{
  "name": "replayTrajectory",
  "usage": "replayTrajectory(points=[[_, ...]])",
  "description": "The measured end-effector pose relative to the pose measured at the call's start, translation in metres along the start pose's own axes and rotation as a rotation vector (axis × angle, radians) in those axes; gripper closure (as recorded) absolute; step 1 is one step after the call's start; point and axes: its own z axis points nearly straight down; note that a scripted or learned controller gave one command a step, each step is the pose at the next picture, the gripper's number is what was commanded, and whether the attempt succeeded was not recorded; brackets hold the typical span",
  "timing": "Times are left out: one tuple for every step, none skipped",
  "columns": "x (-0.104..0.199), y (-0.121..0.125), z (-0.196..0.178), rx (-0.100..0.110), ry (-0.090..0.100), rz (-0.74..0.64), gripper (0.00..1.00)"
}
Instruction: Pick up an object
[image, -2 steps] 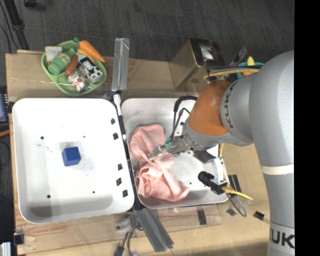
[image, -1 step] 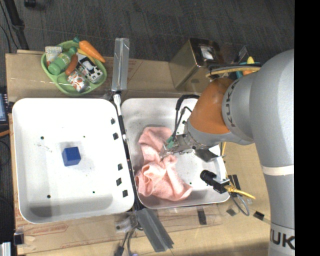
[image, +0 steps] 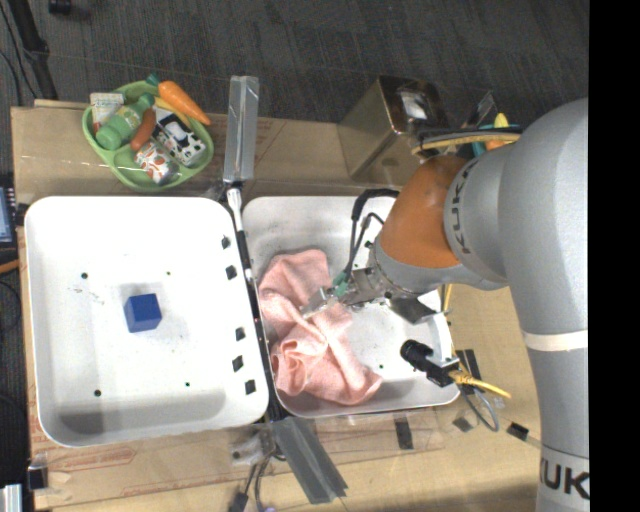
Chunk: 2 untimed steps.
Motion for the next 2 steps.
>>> replayTrajectory(points=[[0.0, 0.0, -0.009, 0.002, -0.001, -0.004, 1.0], [-0.027, 0.001, -0.043, -0.001, 0.001, 0.018, 1.0]])
